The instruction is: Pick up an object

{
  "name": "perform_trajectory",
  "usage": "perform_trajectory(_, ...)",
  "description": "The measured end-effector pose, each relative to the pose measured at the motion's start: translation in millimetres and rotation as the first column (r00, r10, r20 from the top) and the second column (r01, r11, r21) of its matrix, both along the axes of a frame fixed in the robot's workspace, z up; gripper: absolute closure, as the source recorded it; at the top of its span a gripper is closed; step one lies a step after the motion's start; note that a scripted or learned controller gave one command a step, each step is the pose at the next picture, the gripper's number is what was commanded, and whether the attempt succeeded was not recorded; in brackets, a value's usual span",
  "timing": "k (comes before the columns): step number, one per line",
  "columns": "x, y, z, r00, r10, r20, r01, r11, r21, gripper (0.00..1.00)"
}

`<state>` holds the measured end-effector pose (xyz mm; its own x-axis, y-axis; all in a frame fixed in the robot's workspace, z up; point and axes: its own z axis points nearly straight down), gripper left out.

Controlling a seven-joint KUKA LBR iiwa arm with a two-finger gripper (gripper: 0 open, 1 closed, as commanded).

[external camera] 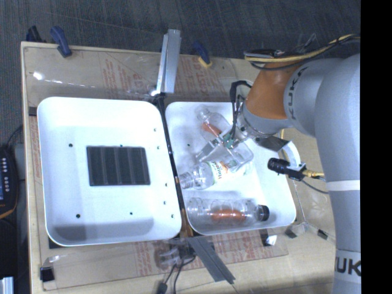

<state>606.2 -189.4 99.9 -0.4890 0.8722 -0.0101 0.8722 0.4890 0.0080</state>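
Three clear plastic bottles lie in the right bin (278, 192). One bottle (210, 125) with something orange inside rests near the far wall. A labelled bottle (211, 169) lies slantwise in the middle. A third bottle (223, 212) with a black cap and an orange piece inside lies along the near wall. My gripper (219, 144) is down among the upper two bottles, against the top of the labelled one. The glare and clear plastic hide how it meets them.
The left bin (61, 133) holds a dark ribbed rectangular block (118, 165) near its middle. A grey divider post (168, 60) stands at the far end between the bins. The arm's orange band (269, 97) and grey body cover the bench's right side.
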Motion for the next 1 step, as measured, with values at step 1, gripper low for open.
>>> perform_trajectory(1,47.8,-20.9,-1.2,0.993,-0.116,-0.038,0.116,0.993,0.007,0.0)
